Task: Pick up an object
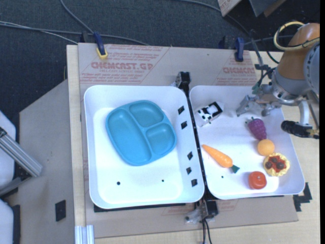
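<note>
My gripper (253, 107) hovers over the back of the right bin (223, 189), reaching in from the right. Its fingers stand apart, open, with nothing between them. Directly in front of it lies a purple bunch of grapes (257, 128), its stem end close under the fingertips. A black-and-white cow toy (208, 112) lies to the gripper's left. Further forward are an orange ball (265, 147), a carrot (219, 156), a red tomato (257, 180) and a small pizza-like piece (275, 164).
The left bin (101, 187) holds a blue divided plate (141, 131). A row of black clips (189, 151) runs along the wall between the bins. The arm's grey and orange body (297, 55) stands over the right bin's far right corner.
</note>
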Robot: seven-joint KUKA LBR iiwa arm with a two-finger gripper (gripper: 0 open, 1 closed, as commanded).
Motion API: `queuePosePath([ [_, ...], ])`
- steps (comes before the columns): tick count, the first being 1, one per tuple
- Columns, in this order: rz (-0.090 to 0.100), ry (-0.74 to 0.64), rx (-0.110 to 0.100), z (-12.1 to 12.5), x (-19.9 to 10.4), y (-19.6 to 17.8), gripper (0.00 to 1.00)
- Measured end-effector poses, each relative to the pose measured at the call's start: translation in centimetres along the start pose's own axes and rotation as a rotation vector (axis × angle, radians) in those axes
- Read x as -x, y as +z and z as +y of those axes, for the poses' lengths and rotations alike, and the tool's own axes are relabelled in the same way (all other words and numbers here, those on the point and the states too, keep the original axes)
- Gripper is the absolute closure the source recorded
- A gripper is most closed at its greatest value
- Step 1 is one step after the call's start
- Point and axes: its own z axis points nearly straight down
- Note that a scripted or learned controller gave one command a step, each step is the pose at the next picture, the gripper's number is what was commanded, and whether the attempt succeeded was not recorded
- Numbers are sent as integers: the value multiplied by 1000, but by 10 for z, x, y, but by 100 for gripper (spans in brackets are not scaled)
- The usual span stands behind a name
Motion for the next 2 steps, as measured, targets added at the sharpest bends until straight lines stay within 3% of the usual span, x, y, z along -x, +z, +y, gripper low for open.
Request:
queuePosePath([
  [1,-1,-1,3,0,-1,14,0],
  [2,-3,-2,7,2,0,1,100],
])
